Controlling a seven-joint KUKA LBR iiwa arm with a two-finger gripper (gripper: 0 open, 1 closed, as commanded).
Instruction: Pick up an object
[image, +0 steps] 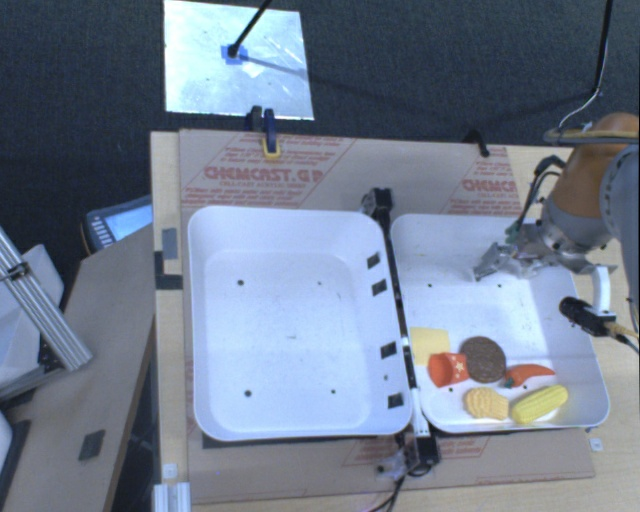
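Observation:
The right bin (440, 258) holds several toy foods clustered at its near edge: a pale yellow slice (429, 342), a red pepper piece (447, 369), a brown round patty (483, 358), an orange carrot (530, 374), a yellow corn cob (539, 403) and a tan biscuit (486, 403). My gripper (494, 262) hangs over the far part of that bin, pointing left, well apart from the foods. The grey arm with its orange band (580, 190) comes in from the right.
The left bin (290, 330) lies beside it, joined by black clips (388, 320) along the shared wall. A yellow clamp (268, 135) and a shiny metal sheet (238, 60) sit at the back. A black cable part (585, 312) hangs by the right bin's rim.

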